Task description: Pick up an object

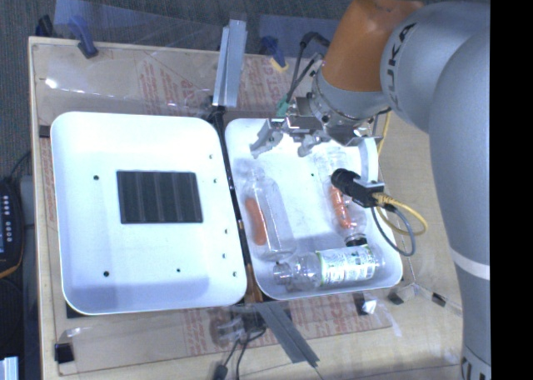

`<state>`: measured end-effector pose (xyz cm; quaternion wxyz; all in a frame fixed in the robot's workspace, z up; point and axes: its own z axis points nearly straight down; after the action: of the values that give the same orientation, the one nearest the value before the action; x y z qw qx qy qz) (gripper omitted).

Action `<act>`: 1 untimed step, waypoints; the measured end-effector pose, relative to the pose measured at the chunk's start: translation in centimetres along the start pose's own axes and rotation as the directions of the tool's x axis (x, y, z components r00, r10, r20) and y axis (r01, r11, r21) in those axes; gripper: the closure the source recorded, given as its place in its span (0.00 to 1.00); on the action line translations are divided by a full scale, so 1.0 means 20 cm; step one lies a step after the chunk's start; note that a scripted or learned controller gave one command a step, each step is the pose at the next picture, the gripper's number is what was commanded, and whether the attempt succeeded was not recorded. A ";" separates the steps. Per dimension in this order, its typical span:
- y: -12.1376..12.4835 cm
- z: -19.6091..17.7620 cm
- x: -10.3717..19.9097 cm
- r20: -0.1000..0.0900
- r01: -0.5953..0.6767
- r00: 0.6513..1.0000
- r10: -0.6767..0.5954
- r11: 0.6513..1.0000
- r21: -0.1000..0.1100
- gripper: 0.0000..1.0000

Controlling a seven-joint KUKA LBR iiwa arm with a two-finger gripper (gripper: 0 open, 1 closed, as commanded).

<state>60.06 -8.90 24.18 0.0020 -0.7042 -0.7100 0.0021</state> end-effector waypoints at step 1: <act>-0.15 0.11 -0.44 0.000 0.102 0.995 -0.102 0.995 -0.001 0.00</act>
<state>57.20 -17.66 21.95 0.0017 -0.6671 -0.7450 0.0015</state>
